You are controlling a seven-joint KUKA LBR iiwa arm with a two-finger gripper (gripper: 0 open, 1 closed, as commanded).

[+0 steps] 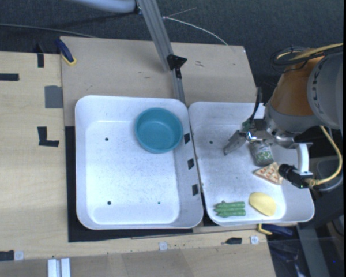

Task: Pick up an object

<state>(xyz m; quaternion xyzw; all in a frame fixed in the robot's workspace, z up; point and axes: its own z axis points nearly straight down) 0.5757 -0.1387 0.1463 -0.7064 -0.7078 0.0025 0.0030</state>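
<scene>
Wooden bench [132, 68] carries two shallow white bins; left bin [98, 172] holds a round blue plastic bowl [158, 130]. Right bin [219, 172] holds a green bean-pod bunch [229, 208], yellow lemon-like lump [262, 203], orange triangular pizza-slice toy [269, 173] and a small greyish jar [262, 153]. Grey two-finger gripper [245, 138] sits low over the right bin beside the jar, jaws spread open, gripping nothing.

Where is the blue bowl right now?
The blue bowl sits in the left bin, near its top right corner, close to the divide with the right bin, well away from the gripper.
</scene>
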